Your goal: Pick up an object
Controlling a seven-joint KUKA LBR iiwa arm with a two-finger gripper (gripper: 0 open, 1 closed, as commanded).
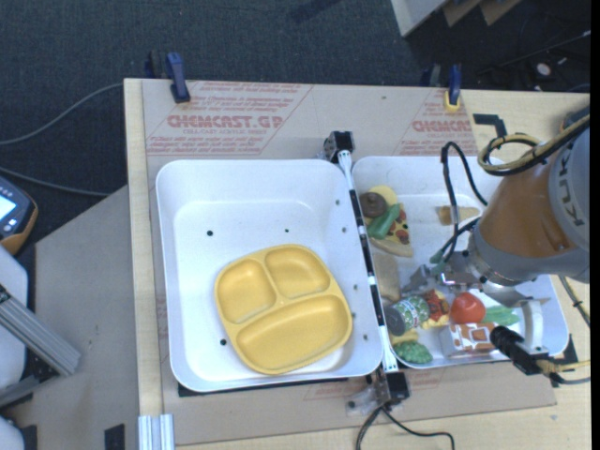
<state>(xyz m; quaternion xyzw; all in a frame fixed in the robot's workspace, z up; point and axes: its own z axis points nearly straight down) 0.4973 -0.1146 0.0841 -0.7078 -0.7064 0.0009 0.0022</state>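
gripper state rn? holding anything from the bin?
Gripper: low over the toy pile in the right bin, next to the red ball. Open or closed: cannot be told. No object visibly gripped.

Red tomato (467,306) below my wrist in the right bin (412,172), small toy foods (419,311) clustered left of it, pizza slice (387,218) farther back

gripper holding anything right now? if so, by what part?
Cannot tell. The gripper is down among the toys in the right bin, near the red tomato-like piece, but no object visibly sits in it.
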